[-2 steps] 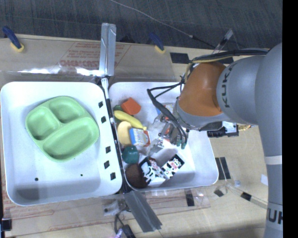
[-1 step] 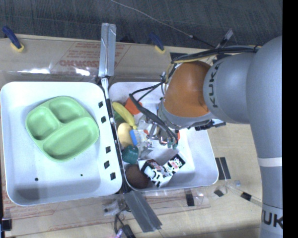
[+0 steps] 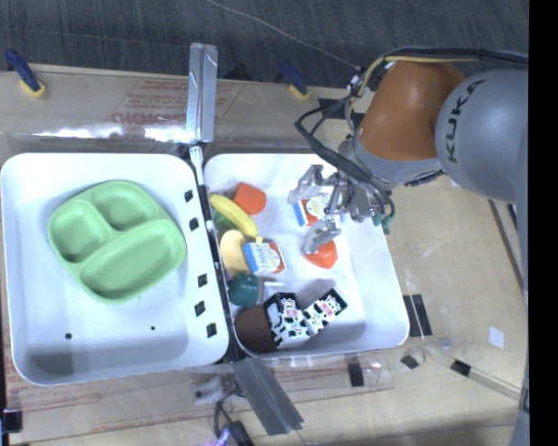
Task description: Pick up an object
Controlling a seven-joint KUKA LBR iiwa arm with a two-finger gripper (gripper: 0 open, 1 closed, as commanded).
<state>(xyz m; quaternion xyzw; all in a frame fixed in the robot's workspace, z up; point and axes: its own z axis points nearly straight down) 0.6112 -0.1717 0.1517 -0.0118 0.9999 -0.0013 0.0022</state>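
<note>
The metal two-finger gripper (image 3: pixel 318 232) is seen low inside the right white bin (image 3: pixel 383 295), near its far right wall. Whether anything is gripped cannot be told. A small orange-red piece (image 3: pixel 324 254) lies just beneath it. Bare floor is left between that piece and the bin's right rim.

In the right bin (image 3: pixel 377 286) lie a yellow banana (image 3: pixel 233 214), an orange piece (image 3: pixel 250 197) beside it, a pale yellow fruit (image 3: pixel 232 250), a small carton (image 3: pixel 264 258) with blue and red print, a teal lump (image 3: pixel 245 290), a brown round thing (image 3: pixel 252 328), a black-and-white cow toy (image 3: pixel 302 315) and an orange-red piece (image 3: pixel 323 252).
</note>
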